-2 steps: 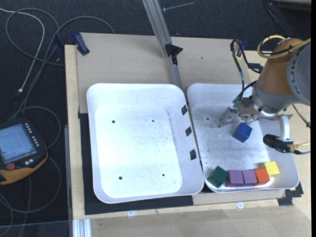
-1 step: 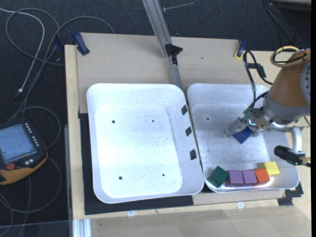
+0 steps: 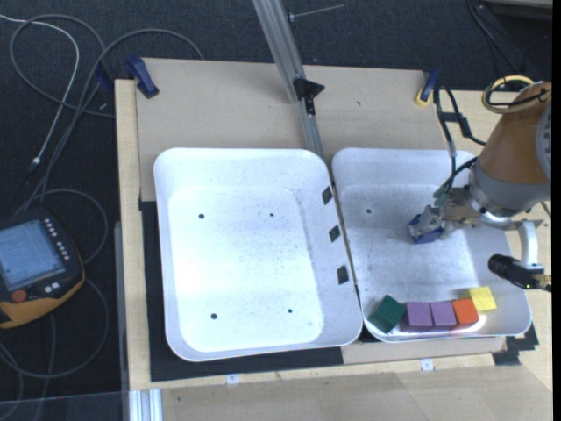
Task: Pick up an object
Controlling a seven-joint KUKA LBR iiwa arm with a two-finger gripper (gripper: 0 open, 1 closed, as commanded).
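The gripper (image 3: 427, 227) hangs low over the right bin (image 3: 386, 182), finger state impossible to tell. The blocks (image 3: 434, 312) line the bin's lower edge, toward the frame's bottom, well apart from it.

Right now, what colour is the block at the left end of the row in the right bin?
Green: the block, seen in the camera view.

bench (image 3: 228, 103) bears 2 white bins (image 3: 175, 261) side by side.
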